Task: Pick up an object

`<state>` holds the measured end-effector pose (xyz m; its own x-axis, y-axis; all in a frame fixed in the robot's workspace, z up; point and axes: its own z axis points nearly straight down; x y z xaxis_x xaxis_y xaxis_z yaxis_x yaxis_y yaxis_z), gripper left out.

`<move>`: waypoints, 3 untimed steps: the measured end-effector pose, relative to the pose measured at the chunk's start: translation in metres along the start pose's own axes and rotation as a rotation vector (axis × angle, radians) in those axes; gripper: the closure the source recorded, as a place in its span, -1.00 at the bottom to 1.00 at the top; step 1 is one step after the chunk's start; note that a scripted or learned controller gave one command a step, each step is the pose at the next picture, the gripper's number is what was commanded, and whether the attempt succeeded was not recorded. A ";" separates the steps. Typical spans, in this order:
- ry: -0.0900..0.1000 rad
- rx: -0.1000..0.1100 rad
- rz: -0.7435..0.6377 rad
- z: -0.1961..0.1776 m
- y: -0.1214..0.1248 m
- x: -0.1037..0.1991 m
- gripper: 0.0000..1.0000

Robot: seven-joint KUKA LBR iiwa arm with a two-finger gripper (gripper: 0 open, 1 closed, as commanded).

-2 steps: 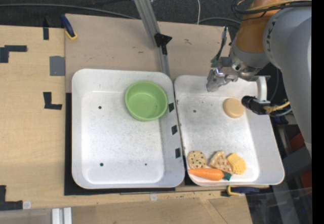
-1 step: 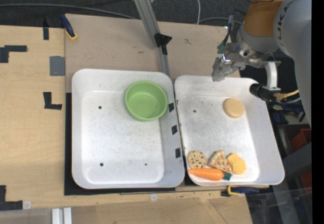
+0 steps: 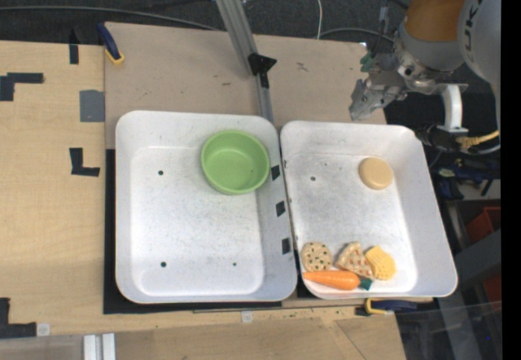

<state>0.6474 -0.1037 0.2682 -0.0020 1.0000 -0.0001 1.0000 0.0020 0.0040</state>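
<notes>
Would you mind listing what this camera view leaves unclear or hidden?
- Gripper: small and dark against the bench's far edge; its finger state is unreadable.
- Arm: cut off by the top and right edges.
- Toy foods in the right bin: bunched at the near wall, too small to separate.
- Green bowl: any contents cannot be made out.

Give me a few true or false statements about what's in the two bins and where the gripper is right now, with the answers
1. The green bowl sits in the left bin. True.
2. The carrot lies near the right bin's front edge. True.
3. The gripper is touching the round tan piece. False: it hangs past the right bin's far edge, apart from it.
4. The cookie lies inside the green bowl. False: it lies in the right bin beside the carrot.
5. The left bin holds the carrot. False: the right bin does.
</notes>
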 end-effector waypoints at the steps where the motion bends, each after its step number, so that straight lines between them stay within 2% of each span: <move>1: 0.001 0.008 -0.003 0.020 -0.012 0.053 1.00; 3: 0.001 0.009 -0.004 0.046 -0.050 0.149 1.00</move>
<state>0.5971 0.0457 0.2221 -0.0059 1.0000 0.0010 1.0000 0.0059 -0.0045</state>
